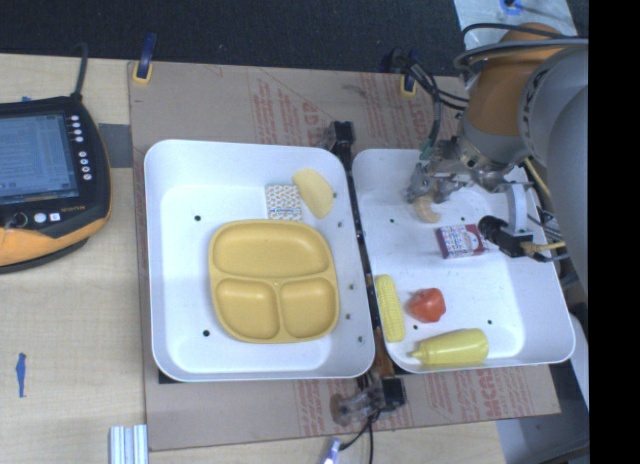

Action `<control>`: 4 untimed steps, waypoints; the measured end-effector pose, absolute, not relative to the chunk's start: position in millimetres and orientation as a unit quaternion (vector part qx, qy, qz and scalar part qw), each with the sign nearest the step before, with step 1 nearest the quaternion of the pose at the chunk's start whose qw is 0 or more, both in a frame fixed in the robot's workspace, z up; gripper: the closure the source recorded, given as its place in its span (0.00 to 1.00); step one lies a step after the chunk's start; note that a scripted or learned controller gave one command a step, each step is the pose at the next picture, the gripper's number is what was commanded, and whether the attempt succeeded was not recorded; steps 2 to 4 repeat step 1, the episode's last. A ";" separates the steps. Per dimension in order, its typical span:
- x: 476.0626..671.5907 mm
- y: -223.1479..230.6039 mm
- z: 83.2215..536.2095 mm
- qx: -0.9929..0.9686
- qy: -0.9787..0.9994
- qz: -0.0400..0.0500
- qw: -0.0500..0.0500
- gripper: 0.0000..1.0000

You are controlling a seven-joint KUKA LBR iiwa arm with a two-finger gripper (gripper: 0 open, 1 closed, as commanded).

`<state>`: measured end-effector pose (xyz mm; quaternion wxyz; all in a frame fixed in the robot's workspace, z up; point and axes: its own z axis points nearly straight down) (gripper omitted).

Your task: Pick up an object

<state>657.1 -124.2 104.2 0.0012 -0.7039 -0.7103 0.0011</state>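
tool (428, 190) | grip state unclear | small beige object (428, 212) just below it

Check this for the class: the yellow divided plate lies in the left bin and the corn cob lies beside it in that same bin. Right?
Not quite. The camera view shows the yellow divided plate in the left bin, but the corn cob lies in the right bin, along its left wall.

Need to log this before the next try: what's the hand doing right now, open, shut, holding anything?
Hand: cannot be told; it sits low in the right white bin, directly over a small pale rounded object.
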 end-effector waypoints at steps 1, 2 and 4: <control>627.9 -61.3 192.6 -0.705 -0.709 0.000 0.001 1.00; 627.9 -61.3 192.6 -0.705 -0.709 0.000 0.001 1.00; 627.9 -61.3 192.6 -0.705 -0.709 0.000 0.001 1.00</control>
